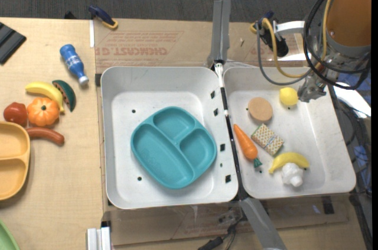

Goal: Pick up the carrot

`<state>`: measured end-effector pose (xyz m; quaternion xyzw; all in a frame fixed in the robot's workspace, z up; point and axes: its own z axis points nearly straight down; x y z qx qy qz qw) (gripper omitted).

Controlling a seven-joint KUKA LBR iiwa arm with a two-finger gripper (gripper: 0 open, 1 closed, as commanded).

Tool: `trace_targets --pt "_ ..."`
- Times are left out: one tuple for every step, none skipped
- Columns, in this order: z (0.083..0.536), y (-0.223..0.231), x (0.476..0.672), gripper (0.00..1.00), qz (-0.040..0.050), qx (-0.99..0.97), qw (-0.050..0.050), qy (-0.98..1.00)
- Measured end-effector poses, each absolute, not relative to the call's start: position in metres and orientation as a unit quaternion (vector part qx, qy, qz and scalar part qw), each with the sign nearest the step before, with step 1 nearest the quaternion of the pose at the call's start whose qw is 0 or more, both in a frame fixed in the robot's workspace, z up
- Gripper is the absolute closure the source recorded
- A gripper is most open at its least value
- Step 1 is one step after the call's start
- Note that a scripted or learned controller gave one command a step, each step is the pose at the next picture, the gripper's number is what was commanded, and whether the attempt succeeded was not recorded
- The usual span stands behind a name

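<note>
Whether the jaws were spread or closed could not be told; the gripper (311, 91) hung over the right bin's (339, 184) far edge. The carrot (245, 143) lay by that bin's left wall, well apart.

a teal divided plate (173, 147) sits in the left bin (112, 125); a blue bottle (73, 63) lies on the bench.

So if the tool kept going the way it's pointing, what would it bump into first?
Probably the lemon. The tool sits just right of it, aimed down and left into the right bin. Depth is hard to judge, so it might meet the bin floor instead.
</note>
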<state>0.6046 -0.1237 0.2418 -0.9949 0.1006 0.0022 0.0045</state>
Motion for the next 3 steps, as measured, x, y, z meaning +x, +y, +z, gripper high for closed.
trace_targets --pt "0.234 -0.059 0.601 1.0 0.0052 -0.991 0.004 0.136" --pt "0.215 -0.061 0.588 1.0 0.0056 -0.964 0.003 0.265" --pt "0.207 -0.122 0.61 1.0 0.0026 -0.993 0.004 0.115"
